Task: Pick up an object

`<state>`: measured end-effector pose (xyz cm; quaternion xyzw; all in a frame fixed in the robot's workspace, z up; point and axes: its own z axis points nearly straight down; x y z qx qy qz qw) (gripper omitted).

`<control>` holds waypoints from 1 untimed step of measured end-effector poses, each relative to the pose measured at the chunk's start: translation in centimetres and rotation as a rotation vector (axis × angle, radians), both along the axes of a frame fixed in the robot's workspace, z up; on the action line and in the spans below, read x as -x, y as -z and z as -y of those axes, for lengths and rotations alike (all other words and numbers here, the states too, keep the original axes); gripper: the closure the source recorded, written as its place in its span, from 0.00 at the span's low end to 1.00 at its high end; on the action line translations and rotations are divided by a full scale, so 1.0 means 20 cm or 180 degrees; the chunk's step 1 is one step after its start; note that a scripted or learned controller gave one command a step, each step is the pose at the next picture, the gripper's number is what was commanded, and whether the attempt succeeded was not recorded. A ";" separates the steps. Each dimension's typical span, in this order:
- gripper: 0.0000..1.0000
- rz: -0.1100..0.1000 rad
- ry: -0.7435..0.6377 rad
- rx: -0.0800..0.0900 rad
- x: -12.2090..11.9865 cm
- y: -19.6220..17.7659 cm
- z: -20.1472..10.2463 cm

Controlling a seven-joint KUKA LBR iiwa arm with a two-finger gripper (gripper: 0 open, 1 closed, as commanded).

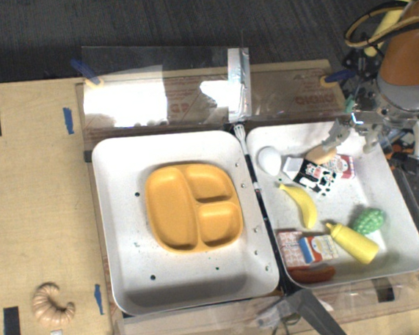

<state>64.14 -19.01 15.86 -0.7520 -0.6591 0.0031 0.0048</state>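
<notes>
Down at the bottom of the frame, a flat red-and-white carton lay along the lower wall of the right bin. Just beside it, to the right, a glossy yellow squeeze bottle lay on its side, touching a knobbly green fruit shape. Up the middle curved a smooth plastic banana, and above that sat a round white cup.

And the pincer! It hung over the bin's upper right corner, grey metal under the orange-banded arm. Released or clenched? Could not tell from that angle, and nothing could be seen held in it. Closest to it, just lower left, lay a small black-and-white checked card beside a pink-and-white packet. Banana, bottle and carton were well apart from it, lower in the frame.

Over in the left bin, a matte yellow tray with three compartments sat in the centre. Lower left, on the pale wooden bench, a ridged tan croissant shape lay curled.
</notes>
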 end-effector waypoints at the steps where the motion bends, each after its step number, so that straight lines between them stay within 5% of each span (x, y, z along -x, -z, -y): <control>1: 0.00 0.0070 -0.0072 0.0020 0.10 0.25 -0.10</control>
